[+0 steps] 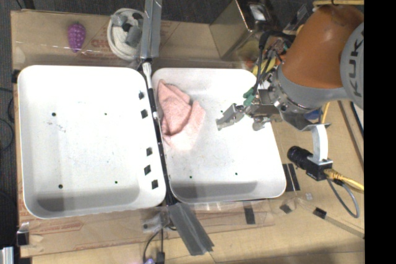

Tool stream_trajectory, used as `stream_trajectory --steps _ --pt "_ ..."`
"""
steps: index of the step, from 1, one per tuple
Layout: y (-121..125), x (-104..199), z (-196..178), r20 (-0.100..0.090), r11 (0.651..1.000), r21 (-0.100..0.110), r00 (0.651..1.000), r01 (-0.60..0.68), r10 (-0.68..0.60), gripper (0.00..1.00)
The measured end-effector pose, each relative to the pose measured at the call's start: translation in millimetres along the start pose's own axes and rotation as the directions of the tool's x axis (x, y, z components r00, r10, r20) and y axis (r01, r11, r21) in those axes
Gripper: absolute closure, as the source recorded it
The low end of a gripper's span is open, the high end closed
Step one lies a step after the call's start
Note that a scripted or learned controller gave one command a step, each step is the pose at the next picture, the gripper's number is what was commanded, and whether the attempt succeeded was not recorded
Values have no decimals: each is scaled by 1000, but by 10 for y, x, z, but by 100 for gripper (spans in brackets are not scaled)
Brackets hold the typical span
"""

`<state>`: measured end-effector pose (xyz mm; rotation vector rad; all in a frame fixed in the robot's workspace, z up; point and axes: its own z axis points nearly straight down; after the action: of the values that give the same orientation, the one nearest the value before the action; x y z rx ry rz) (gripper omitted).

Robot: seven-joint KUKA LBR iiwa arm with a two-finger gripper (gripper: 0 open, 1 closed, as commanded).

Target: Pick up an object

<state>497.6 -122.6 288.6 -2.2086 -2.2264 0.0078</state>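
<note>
Nothing is picked up yet, as far as I can judge: my pincer hangs over the right bin with nothing between its fingers. Whether those fingers are spread or pressed together I cannot tell from this slanted view; the tips merge into one grey shape.

The only thing in reach is the pink cloth, crumpled in the left part of the right bin, close against the divider where the two bins meet. It lies to the left of my pincer, near but apart from it, with a strip of bare white floor between the cloth's right edge and my fingertips. The cloth runs from the far-left corner area toward the middle of that side, bunched highest at its far end.

So the whole job is left, I reckon: move left over the cloth, come down, close on a fold, and lift. The left bin holds nothing for me. A small purple object sits on the bench beyond the bins, far left.
</note>
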Motion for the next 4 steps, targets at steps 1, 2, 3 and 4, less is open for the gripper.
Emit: stream_trajectory --steps 1,2,3,4 --pt "608 23 305 1 999 -1 999 -53 53 0" --pt "891 -83 1125 1 1000 2 1000 -7 7 0" --pt "1331 52 1948 1 990 -8 990 138 -138 0" --pt "1345 68 1853 -1 990 -7 990 144 -144 100"
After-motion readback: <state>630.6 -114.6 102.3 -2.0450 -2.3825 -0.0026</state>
